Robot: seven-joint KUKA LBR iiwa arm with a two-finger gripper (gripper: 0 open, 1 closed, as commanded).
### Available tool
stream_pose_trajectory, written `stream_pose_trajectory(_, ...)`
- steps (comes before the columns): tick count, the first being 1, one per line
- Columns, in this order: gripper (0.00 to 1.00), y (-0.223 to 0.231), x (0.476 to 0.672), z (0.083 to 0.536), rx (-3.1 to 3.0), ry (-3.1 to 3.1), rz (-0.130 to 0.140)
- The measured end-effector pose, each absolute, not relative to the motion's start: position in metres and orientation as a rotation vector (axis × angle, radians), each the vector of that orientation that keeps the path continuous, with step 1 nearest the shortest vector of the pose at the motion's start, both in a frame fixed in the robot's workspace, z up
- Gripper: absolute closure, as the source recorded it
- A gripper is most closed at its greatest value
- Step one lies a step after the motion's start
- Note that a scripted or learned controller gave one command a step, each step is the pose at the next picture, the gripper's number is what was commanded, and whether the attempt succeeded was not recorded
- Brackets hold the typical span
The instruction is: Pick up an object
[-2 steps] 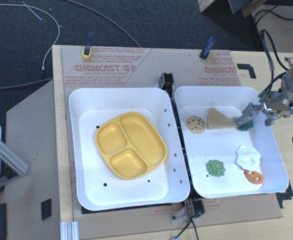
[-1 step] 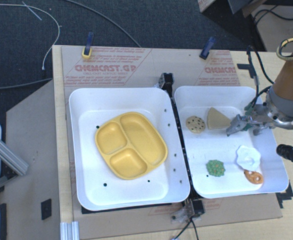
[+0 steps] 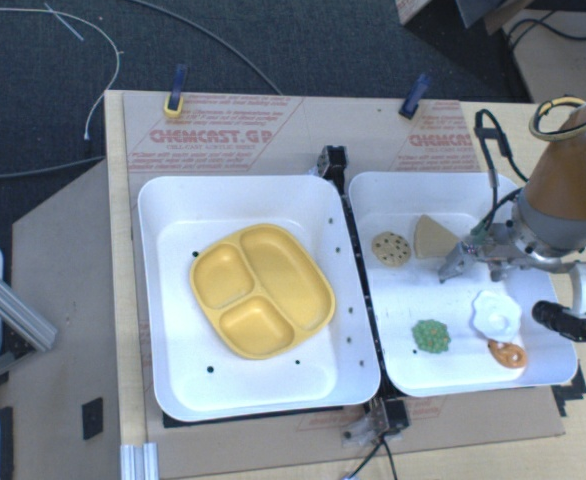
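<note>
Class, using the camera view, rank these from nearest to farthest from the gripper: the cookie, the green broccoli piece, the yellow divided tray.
From the gripper:
1. Cookie, right bin, just left of it.
2. Broccoli piece, right bin, below it.
3. Yellow divided tray, left bin.

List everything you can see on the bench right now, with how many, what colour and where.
Bins: two, white, side by side on the bench.
Divided tray: one, yellow, three compartments, in the left bin.
Cookie: one, tan with dark specks, upper left of the right bin.
Wedge piece: one, tan, right of the cookie.
Broccoli-like piece: one, green, lower part of the right bin.
White piece: one, white, right of the green one.
Pretzel-like piece: one, orange-brown, just below the white piece.
Clamps: two, blue, at the board's far edge.
Arm: one, grey with orange band, over the right bin.
Gripper: one, dark, beside the wedge piece.
</note>
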State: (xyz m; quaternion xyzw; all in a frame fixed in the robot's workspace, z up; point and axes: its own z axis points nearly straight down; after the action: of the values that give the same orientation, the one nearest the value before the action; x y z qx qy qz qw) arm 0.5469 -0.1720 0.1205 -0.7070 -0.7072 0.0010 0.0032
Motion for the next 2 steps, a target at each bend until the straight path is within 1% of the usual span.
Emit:
stream_pose_trajectory(1, 1.0, -0.172, 0.548, 0.134, -2.22, -2.221, -0.002)
stream_pose_trajectory(2, 1.0, -0.178, 0.543, 0.195, -2.226, -2.226, -0.005)
